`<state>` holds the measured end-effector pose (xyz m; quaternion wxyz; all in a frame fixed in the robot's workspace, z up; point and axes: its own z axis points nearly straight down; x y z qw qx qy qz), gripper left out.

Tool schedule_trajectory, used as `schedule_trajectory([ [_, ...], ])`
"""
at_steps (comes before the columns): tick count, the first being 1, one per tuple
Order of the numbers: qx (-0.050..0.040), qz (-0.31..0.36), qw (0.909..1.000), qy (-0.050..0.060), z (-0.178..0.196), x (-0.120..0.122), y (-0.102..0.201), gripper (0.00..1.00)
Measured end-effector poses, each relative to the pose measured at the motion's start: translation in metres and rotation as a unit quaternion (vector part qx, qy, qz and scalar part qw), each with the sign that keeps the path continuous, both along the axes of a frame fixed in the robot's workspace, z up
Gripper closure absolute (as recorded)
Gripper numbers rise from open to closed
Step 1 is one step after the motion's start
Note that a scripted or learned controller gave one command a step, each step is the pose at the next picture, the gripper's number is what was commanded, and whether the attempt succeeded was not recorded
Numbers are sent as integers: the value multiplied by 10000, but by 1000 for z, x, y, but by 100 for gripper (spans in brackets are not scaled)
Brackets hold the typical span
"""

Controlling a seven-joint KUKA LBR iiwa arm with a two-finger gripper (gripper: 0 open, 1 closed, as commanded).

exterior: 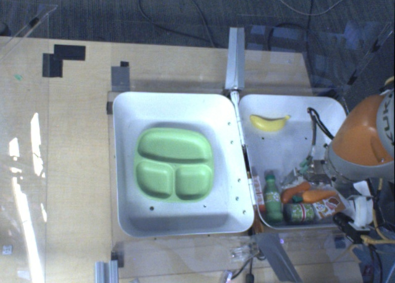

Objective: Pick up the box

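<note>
The right bin [290,143] holds a pile in its near right corner. A flat, printed pack that looks like the box [331,204] lies there, partly under an orange carrot [320,195] and a dark can [300,213]. My gripper [311,168] is low in this bin, just above and behind the pile. The grey wrist and the orange band [364,137] cover most of it. Nothing shows as held by it.
A green bottle [271,196] stands left of the pile and a banana [269,122] lies at the bin's far side. The left bin [123,152] carries a green compartment tray [174,163]. A black cable [318,124] loops beside the arm.
</note>
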<state>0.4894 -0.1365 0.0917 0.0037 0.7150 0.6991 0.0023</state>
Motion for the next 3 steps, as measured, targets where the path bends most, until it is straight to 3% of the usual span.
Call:
schedule_trajectory([
  [1,9,-129,9999,-1,95,50,72,0],
  [2,4,1055,9944,19,16,-1,46,0],
  [3,5,227,9997,-18,-3,82,44,0],
])
